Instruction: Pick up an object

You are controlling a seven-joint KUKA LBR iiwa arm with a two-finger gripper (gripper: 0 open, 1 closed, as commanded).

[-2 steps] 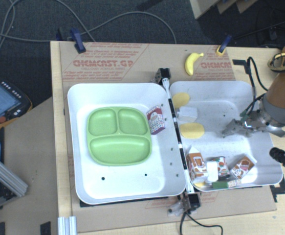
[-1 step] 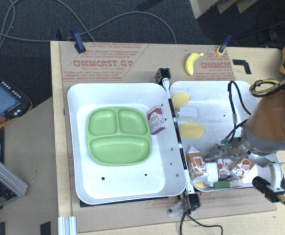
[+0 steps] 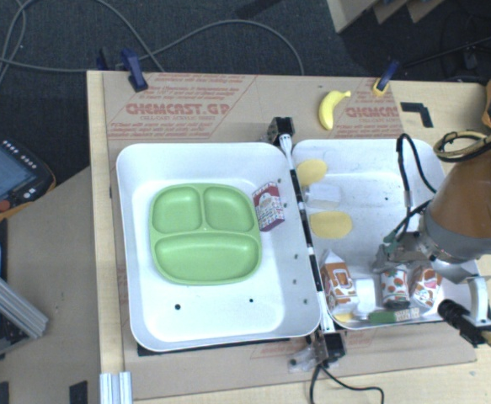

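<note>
the grey arm with its orange band enters from the right and bends down over the near right corner of the right-hand shallow white plastic bin. the two-finger gripper is lowered among a cluster of small red-and-white printed cartons. whether its fingers are apart or together cannot be told, since the wrist body hides them; it appears to touch the cartons, but no grasp is visible.

another red-and-white carton lies at the bin's near left, with a green-tipped item along the near wall. two flat, matte yellow oval pieces lie further back.

the left-hand white bin holds a smooth, light-green three-compartment plastic plate and a small red-and-white packet just beside its right edge. a yellow plastic banana lies on the brown cardboard sheet behind the bins.
</note>
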